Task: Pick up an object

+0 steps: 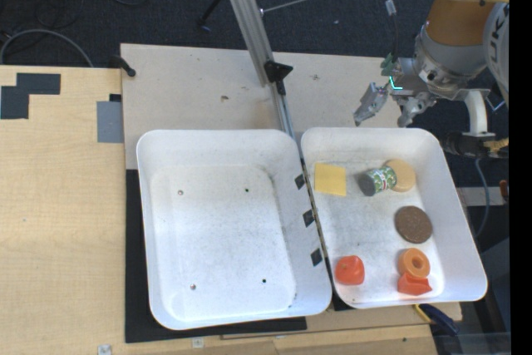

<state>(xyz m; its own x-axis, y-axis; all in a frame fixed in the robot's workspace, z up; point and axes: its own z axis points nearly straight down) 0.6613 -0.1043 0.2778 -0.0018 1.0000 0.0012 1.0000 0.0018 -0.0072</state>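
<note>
My gripper (387, 110) hangs open above the far rim of the right bin (453, 187), with nothing between its fingers. In that bin lie a yellow block (330, 179), a small green-and-white can (379, 179) on its side, a tan round piece (401, 175) touching the can, a brown disc (412, 224), a red cup-shaped piece (349, 269) and an orange ring-topped piece (414, 270). The can and tan piece are the nearest objects, just below and in front of the gripper.
The left bin (166, 179) sits beside the right one, joined by black clips (307, 216). A slanted aluminium bar (249, 25) rises behind the bins. A wooden bench surface (58, 204) extends to the left.
</note>
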